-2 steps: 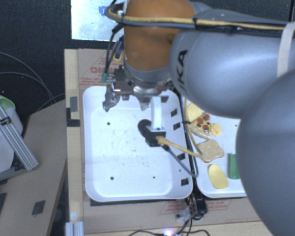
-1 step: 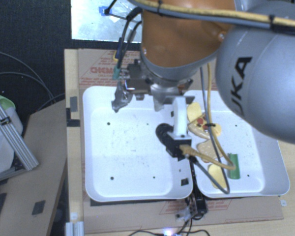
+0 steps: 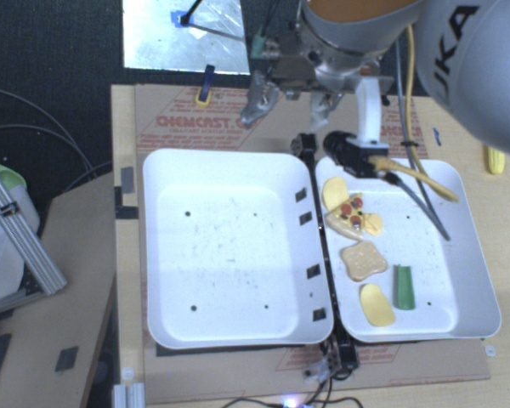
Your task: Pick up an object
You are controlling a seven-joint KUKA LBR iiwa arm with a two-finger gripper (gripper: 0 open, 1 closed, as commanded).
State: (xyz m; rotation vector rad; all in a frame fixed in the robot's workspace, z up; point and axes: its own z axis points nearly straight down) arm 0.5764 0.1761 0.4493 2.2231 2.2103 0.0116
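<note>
White plastic makes the two shallow bins that stand side by side on the bench. The left bin (image 3: 157, 253) has a bare floor with some small dark dots on it, so it offers a wide flat room up to its four raised edges. The right bin (image 3: 467, 253) holds all the objects. They lie along its left side, close to the inner edge where both bins meet: a pale yellow round piece (image 3: 335, 192) at the far end, then a yellow piece with red spots (image 3: 354, 216), then a tan slice like toast (image 3: 363, 261), then a yellow oval (image 3: 376, 304) at the near end. The first three lie close together in a line, perhaps touching. A green block (image 3: 404, 286) lies just right of the toast and the oval. The right part of this bin's floor is bare.

The gripper (image 3: 291, 107) hangs over the far edge of the bench, beyond the bins, under the grey arm (image 3: 459, 24). Its two metal fingers (image 3: 259, 104) stand apart, with nothing between them
</note>
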